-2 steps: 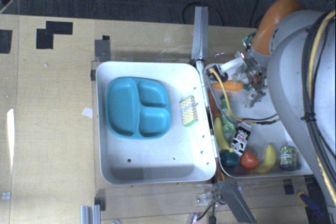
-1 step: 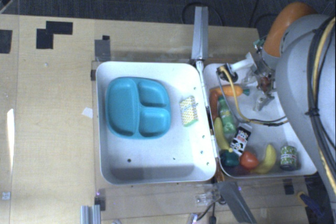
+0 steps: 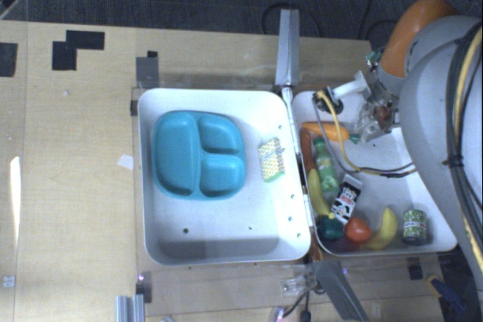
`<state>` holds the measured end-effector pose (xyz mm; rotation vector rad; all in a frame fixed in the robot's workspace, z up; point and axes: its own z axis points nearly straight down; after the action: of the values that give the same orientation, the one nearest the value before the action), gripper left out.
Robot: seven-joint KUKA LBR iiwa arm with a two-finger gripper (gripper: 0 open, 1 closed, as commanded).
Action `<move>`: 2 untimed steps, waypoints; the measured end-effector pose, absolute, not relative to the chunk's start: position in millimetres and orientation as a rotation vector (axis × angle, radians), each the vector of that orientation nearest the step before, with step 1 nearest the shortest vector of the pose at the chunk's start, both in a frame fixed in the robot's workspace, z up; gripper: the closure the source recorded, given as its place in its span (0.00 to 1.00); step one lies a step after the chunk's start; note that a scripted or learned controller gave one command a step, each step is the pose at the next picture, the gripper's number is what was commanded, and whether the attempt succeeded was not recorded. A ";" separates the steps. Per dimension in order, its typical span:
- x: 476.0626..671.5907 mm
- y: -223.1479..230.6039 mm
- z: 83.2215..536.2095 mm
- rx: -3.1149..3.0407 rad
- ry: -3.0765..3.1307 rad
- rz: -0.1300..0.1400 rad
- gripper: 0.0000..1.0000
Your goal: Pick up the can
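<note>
I note 2 white bins on the bench. The left bin (image 3: 162, 237) carries a teal divided plate (image 3: 199, 154) toward its far-left corner. The gripper (image 3: 371, 119) hangs over the right bin's (image 3: 392, 148) far edge; I cannot tell its state. The can (image 3: 414, 225) stands upright at that bin's near-right corner, beside a banana (image 3: 384, 230).

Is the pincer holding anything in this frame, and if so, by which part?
Cannot be told: the pincer sits low over the right bin's far end, its tips too blurred to judge. The can stands apart at the near end, untouched.
</note>
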<state>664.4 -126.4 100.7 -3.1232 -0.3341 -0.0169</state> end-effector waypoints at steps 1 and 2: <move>651.0 -41.1 248.7 -3.109 -0.440 -0.010 1.00; 652.1 -40.6 260.0 -3.106 -0.441 -0.015 1.00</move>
<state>652.1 -40.6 260.0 -3.1061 -0.4415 -0.0154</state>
